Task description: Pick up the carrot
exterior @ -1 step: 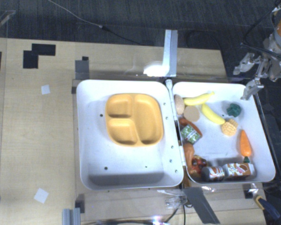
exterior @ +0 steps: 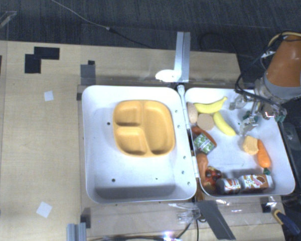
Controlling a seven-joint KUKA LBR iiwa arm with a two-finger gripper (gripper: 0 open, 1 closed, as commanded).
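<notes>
The carrot is a short orange piece lying in the right bin, near its right wall. A pale yellow block touches its left side. My gripper hangs over the upper right part of that bin, above and a little left of the carrot and apart from it. It sits just right of the two bananas. Nothing is seen held in it.
The right bin also holds a round beige item, a green-labelled packet, a long orange-red item, dark berries and a lying bottle. The left bin bears a yellow compartment tray.
</notes>
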